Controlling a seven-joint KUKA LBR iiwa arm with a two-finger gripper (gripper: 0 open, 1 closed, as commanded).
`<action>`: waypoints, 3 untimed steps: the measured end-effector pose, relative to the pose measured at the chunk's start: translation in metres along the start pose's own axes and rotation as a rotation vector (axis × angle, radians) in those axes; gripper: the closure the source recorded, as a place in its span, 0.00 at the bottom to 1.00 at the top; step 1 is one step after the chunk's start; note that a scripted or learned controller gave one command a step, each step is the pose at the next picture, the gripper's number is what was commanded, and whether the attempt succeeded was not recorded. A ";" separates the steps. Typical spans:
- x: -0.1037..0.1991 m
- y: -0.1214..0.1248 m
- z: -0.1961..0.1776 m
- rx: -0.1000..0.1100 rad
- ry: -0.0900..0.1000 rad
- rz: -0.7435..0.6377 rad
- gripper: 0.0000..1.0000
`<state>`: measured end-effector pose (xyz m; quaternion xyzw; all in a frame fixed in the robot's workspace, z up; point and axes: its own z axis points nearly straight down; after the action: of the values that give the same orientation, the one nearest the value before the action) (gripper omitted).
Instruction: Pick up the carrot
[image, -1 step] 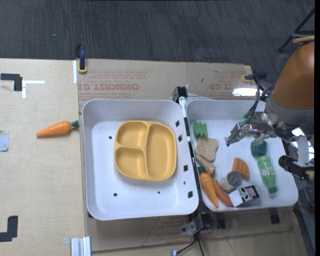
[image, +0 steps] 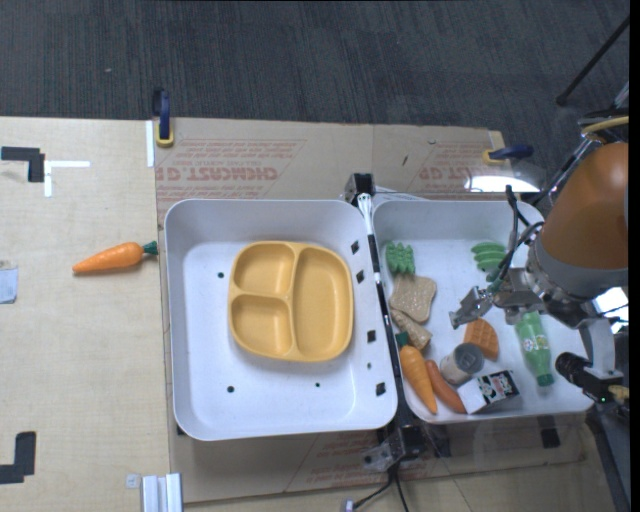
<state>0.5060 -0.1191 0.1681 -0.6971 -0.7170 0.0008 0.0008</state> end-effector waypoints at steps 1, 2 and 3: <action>-0.028 0.025 0.077 0.002 0.001 0.187 0.00; -0.029 0.025 0.068 0.001 0.000 0.191 1.00; 0.070 0.036 -0.023 0.000 -0.001 0.275 1.00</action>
<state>0.5405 -0.0477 0.1911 -0.7888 -0.6146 0.0010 0.0003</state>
